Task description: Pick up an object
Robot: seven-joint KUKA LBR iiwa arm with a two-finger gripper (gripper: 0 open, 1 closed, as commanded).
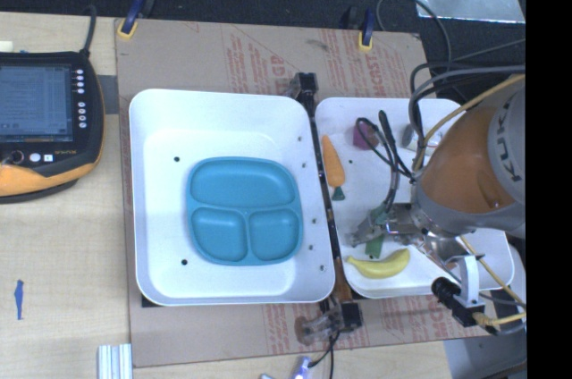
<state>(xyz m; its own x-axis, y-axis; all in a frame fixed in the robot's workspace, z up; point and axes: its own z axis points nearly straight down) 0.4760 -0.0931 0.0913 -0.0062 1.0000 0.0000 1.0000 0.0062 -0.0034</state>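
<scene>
- Lying in the right bin (500, 274), near its front edge, was a small yellow banana (379, 264), curved like a smile, with a green thing (374, 241) just behind it.
- An orange carrot (332, 161) lay by the bin's left wall, and a purple thing (365, 133) sat farther back.
- A blue plate (244, 209) with three parts sat in the middle of the left bin (156, 127).
- Faint red writing ran over the brown board (259, 55) on the desk (54, 279), too pale to read.
- The grey and orange arm (474, 163) reached in from the right and bent down over the right bin.
- The gripper (386, 230) hung just over the banana; I cannot tell if its hold was loose or tight.
</scene>
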